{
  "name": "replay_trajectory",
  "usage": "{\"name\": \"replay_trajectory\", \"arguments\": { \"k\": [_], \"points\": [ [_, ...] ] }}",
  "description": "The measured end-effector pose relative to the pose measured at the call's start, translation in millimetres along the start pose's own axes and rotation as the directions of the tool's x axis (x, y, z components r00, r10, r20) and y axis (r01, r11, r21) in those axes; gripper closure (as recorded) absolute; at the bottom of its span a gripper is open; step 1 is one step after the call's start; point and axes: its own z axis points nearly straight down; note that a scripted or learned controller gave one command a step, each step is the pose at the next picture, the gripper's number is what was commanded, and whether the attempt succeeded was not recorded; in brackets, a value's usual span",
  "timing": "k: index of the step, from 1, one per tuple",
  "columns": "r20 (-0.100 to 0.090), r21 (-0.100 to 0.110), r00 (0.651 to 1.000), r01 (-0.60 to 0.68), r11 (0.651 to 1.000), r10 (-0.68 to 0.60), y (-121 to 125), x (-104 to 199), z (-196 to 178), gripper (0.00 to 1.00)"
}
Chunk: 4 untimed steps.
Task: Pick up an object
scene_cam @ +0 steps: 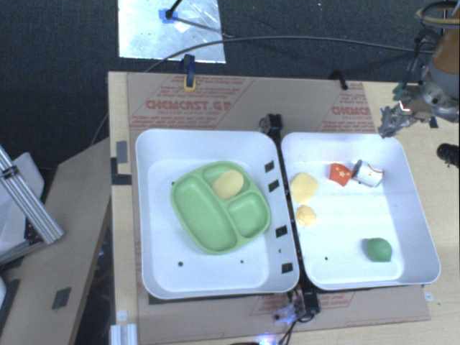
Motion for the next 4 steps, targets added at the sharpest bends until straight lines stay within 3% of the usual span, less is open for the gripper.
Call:
{"name": "replay_trajectory", "arguments": {
  "k": [2,4],
  "points": [
    [-0.003,0.004,1.0,0.003,1.0,-0.003,-17.0,98.8,15.7,1.0],
    [-0.002,0.005,1.0,0.003,1.0,-0.003,-55.1,217.9,9.0,1.0]
  ]
}}
